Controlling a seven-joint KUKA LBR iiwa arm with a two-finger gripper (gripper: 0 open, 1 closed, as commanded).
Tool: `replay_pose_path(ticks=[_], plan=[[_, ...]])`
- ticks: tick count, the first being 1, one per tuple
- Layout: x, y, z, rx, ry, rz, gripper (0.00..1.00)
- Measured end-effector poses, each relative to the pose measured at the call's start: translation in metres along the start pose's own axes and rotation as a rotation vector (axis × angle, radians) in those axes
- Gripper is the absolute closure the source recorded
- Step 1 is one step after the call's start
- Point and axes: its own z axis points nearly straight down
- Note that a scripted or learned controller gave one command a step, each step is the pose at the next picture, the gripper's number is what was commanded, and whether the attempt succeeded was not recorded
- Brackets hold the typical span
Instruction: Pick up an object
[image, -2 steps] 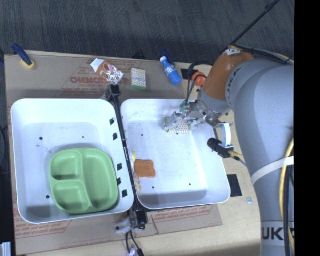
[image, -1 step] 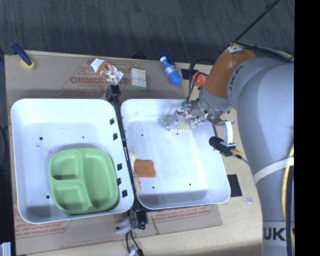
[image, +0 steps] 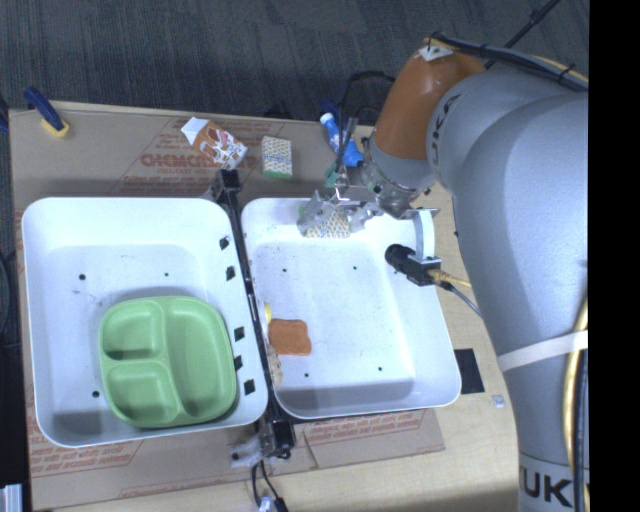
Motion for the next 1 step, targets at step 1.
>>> replay_pose_path(ticks=[1], plan=[[-0.0004,-0.0002,-0.0097,0.002,-0.001,-0.003,1.00]])
